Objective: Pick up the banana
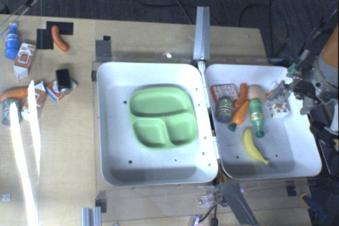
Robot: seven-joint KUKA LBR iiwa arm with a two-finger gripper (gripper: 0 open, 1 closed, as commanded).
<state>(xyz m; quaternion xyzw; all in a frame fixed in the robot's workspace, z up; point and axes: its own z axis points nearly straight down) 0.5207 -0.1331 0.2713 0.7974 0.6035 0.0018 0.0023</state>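
Left stretch of bench (63, 156): loose clutter, including a small blue bottle (11, 41), an orange sausage-shaped toy (60, 38), and small cartons.

Left bin (108, 166): a green three-compartment tray (160, 115), sitting about centre.

Right bin (302, 166): cluster toward its upper left, made up of a tin can (224, 108), a carrot (240, 112), and a green bottle (256, 118) lying roughly upright in view. A small white-and-orange carton (278, 107) lies nearer the right wall.

Banana (253, 146): on the bin floor below the cluster, apart from the bottle's lower end and lying clear of the walls. Long axis runs from upper left to lower right, curving gently.

Tool (290, 82): at the right bin's upper right edge, over the carton area. Cannot tell how its grip is set; too small and dark.

Key relation: banana lies down and to the left of the tool, across the bin. Likely needs a travel that way, closing across the banana's short width.
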